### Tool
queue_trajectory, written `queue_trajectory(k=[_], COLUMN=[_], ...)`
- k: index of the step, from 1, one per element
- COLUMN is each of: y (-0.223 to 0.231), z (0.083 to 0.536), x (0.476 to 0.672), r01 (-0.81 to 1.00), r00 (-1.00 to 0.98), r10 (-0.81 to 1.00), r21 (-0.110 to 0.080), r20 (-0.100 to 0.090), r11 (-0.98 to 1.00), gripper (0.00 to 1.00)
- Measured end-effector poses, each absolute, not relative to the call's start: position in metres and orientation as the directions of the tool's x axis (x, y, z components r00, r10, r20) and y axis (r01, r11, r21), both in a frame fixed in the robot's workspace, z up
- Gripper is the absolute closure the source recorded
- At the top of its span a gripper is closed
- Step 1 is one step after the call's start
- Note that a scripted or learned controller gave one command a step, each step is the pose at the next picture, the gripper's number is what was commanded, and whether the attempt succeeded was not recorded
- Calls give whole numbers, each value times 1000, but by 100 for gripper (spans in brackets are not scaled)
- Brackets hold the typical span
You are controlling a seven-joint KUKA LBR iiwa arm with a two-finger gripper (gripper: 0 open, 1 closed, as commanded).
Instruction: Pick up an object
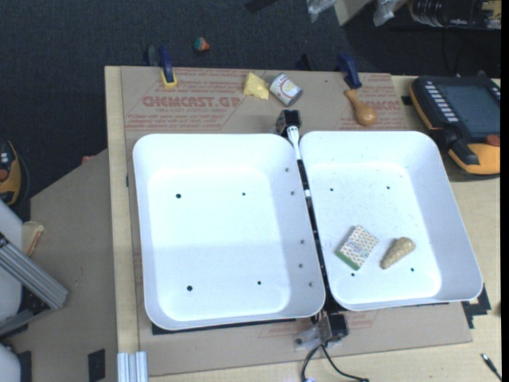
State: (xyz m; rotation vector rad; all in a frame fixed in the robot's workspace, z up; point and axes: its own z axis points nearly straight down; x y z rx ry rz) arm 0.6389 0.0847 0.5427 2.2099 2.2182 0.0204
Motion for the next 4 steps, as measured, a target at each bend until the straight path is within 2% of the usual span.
queue_trajectory(k=[1,2,3,4], y=[129,175,182,210], z=[468,349,498,437], x=[600,576,589,547], r01=[1000,1000,1000,1000], r00=[-5,-5,-2,-4], r10=[1000,1000,1000,1000], r21=[-10,-16,19,-9], r20=[-1,-2,6,-1], r11=[5,5,2,4], gripper=[0,0,0,0])
